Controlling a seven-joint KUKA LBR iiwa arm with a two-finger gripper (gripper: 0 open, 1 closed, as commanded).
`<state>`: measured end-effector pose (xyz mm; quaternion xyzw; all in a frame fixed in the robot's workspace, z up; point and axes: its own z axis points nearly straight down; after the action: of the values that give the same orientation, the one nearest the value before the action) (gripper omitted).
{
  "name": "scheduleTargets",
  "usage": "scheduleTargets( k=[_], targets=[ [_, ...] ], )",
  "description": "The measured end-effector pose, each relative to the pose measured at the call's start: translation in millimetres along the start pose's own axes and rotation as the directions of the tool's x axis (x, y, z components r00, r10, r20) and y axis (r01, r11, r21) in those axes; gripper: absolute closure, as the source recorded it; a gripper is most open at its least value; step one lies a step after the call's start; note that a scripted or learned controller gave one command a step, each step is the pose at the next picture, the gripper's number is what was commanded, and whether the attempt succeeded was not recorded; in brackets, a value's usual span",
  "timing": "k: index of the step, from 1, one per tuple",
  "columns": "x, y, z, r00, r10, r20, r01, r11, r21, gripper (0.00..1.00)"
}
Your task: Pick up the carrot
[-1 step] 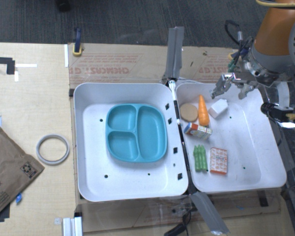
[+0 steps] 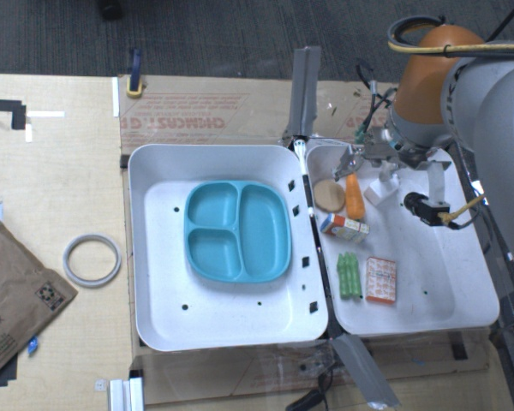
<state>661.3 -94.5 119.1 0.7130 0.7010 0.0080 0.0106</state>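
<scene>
Hovering above the carrot (image 2: 353,197) near the right bin's (image 2: 463,306) far-left corner, your gripper (image 2: 366,155) aligns for descent; its grip state cannot be told.

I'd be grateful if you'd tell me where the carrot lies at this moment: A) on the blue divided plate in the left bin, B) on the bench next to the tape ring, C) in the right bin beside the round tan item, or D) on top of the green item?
C: the carrot lies in the right bin, just right of the round tan item.
</scene>
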Motion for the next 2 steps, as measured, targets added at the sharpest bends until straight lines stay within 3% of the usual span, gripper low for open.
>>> scheduleTargets(
  k=[1, 2],
  targets=[
    [-0.2, -1.3, 5.5, 0.996, 0.090, 0.001, -0.090, 0.996, -0.016, 0.00],
    [-5.2, -8.7, 5.9, 0.977, 0.212, -0.003, -0.212, 0.977, -0.019, 0.00]
  ],
)
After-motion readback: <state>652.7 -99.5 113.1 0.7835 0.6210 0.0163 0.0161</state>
